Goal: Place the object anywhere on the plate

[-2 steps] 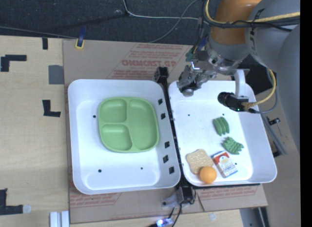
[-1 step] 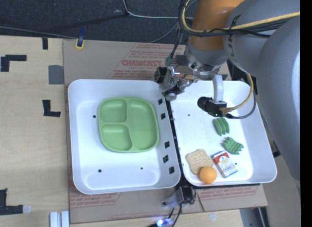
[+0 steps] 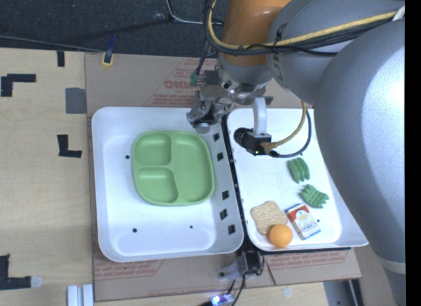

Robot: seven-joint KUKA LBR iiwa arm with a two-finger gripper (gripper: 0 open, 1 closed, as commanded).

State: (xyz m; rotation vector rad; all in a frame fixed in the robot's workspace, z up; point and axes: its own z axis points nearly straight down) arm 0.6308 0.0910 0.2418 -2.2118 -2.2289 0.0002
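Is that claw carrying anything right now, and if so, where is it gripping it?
It cannot be told: the claw hangs over the left bin's far edge, with nothing visible in it.

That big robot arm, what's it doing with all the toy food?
The robot arm's hand hangs over the top edge of the left bin, just above the green plate. It is meant to put something on that plate, but nothing lies on the plate yet. The toy food sits in the right bin: two green veggies, a cracker, an orange and a small box. I can't tell if the hand holds anything.
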